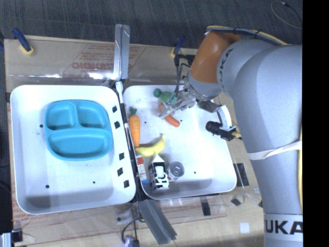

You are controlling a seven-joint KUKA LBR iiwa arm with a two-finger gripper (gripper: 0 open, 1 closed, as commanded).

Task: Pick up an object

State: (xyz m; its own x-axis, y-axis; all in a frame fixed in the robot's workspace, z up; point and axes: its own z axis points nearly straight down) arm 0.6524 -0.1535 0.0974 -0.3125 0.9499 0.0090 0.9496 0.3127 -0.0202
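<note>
My gripper (174,105) hangs low over the upper part of the right bin (216,158), reaching in from the right under the orange wrist band. Just below it lies a small orange-red piece (173,121). A green toy (164,94) sits right beside the gripper on its upper left, partly hidden by it. Further down the bin's left side lie an orange carrot (134,129) and a yellow banana (151,147). Near the front are a small carton (159,175) and a metal can (176,170).
The left bin (31,189) holds a blue divided plate (78,128). A black part of the arm (220,129) juts out over the right bin's right rim. The bulky grey arm covers the bench to the right.
</note>
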